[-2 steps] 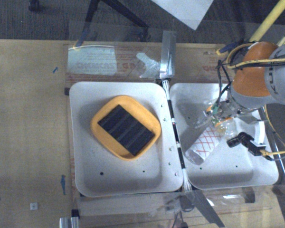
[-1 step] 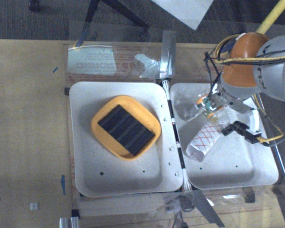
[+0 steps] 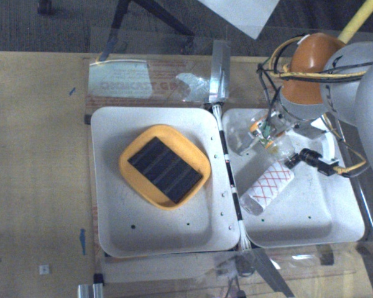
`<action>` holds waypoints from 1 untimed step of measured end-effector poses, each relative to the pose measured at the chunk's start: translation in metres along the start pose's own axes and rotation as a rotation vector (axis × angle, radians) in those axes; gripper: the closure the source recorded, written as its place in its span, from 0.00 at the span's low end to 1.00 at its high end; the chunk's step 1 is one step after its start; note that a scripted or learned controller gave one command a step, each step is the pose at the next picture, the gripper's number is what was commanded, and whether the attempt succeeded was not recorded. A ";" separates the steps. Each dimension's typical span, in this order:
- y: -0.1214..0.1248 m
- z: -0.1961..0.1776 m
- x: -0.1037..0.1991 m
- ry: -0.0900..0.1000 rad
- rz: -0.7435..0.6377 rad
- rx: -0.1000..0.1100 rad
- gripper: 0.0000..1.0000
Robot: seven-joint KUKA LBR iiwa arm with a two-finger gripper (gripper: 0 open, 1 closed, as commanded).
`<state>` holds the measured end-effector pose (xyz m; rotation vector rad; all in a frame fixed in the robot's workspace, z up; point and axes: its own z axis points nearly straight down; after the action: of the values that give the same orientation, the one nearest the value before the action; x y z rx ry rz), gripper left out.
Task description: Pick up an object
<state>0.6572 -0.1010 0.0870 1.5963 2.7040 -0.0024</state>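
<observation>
Over the right bin (image 3: 336, 228), near its back wall, hangs the gripper (image 3: 265, 133). I cannot tell if it is open or closed, and I see nothing held in it. A white tube (image 3: 270, 185) with red criss-cross lines lies on a slant in the middle of this bin, just below the gripper and apart from it. A clear plastic piece (image 3: 241, 138) sits in the back left corner, just beside the gripper and close to the wall between the bins. The big grey arm (image 3: 354, 85) covers the back right corner. The front half of this bin has bare floor. A yellow dish (image 3: 188, 146) with a dark ribbed top sits in the middle of the left bin (image 3: 112, 216), with room all around it.
</observation>
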 end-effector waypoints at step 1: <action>0.000 -0.011 -0.001 -0.002 0.003 -0.005 1.00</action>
<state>0.6582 -0.1021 0.0976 1.5977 2.6982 0.0022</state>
